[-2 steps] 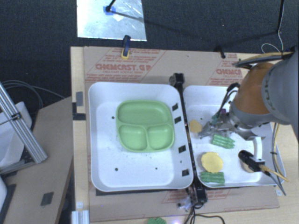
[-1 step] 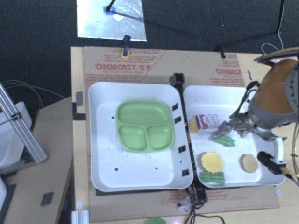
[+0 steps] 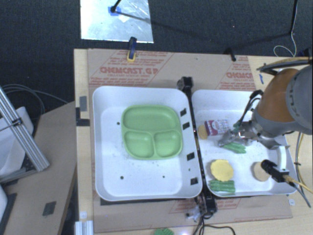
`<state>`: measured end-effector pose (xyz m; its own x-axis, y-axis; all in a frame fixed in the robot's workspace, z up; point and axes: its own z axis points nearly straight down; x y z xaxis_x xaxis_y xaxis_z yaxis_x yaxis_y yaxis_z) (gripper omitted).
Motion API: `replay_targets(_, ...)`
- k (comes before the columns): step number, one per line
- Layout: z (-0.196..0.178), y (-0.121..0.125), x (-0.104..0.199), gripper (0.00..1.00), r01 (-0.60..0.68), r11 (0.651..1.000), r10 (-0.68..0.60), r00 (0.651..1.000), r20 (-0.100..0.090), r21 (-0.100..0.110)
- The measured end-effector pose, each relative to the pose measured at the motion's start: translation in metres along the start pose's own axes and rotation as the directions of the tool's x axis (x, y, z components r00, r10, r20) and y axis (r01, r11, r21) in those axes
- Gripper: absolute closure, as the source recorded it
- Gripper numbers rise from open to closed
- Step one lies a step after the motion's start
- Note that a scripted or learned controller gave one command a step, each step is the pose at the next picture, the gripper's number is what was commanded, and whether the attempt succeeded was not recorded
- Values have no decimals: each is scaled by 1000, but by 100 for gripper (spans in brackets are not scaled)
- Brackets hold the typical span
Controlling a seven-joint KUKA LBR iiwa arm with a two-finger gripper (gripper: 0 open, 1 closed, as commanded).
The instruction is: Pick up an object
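Arm down in the right bin, reaching for a green toy.

Nearest the camera in the shallow white right bin [image 3: 244, 98] lie a ridged green plastic piece [image 3: 222, 186], a flat yellow disc [image 3: 221, 169] and a tan round biscuit-like piece [image 3: 259, 172]. Farther in, the two-finger gripper [image 3: 230, 140] sits low, just beside a long green bean-shaped toy [image 3: 237, 148]; whether its claw is spread or pinching I cannot tell. Beyond lies a small maroon-and-white packet [image 3: 215, 127]. This looks like the grasp step; next calls for a firm close, then a straight lift.
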<state>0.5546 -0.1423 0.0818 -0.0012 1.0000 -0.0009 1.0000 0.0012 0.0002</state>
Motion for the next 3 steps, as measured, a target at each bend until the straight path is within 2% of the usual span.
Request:
replay_targets(1, -13, 1, 1, 100, 1, 1000, -1, 1000, -1, -3)
replay_targets(2, -122, 2, 100, 100, 13, 1000, -13, 1000, -4, -11)
replay_targets(3, -116, 0, 93, 0, 2, 1000, -2, 1000, -1, -2)
